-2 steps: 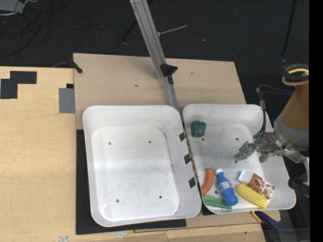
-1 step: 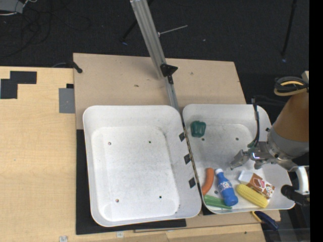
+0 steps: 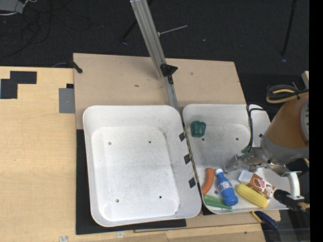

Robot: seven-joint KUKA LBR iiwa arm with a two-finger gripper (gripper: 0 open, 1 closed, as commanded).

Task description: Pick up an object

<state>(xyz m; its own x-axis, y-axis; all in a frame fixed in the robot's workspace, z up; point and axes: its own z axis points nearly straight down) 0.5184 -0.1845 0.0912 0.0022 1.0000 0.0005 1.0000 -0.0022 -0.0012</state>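
Reaching over right bin [image 3: 217, 112], arm [image 3: 287, 130] bent low

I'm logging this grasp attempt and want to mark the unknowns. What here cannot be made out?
- Gripper, camera view: small and dark over the right bin; its finger state is unreadable.
- Blue bottle: label too small to read.
- Snack packet: partly covered by the arm; print illegible.
- Green item by the carrot: partly hidden under the bottle.

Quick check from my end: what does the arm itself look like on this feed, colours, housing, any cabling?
The arm comes in from the right with a rounded orange band above a grey wrist section. Its gripper is a small grey metal assembly with thin struts. A black cable loops along the right bin's wall beside it. No markings are legible.
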